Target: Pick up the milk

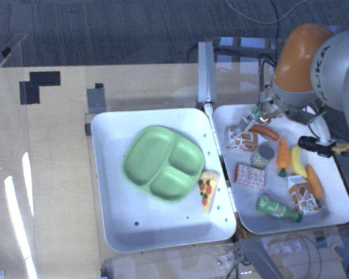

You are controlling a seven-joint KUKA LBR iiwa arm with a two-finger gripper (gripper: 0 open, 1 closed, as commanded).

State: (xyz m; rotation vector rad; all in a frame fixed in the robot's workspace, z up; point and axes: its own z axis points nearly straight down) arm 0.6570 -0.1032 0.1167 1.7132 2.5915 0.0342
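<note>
We see the counter [52,193], pale wood, carrying two shallow white bins side by side. The left bin [118,224] holds a green divided plate [163,162] near its middle, and a pizza slice toy [208,189] lies just beside the plate's lower right corner, close to the bin's right wall. The right bin [339,210] is crowded with small things. The grey arm [337,63], with its orange band, reaches in from the right over that bin's upper edge. Its end effector [258,115] hangs at the bin's upper left part, just above a milk carton [242,139] and beside a sausage [264,132]; we cannot tell how it is set.

A second milk carton [303,194] lies near the bin's lower right, touching an orange carrot-like piece [314,181]. A green bottle [278,209] lies on its side along the lower edge. A banana [298,161] sits beside an upright-lying carrot [283,155]. A red checked packet [249,175] lies below a small grey can [262,157].
</note>
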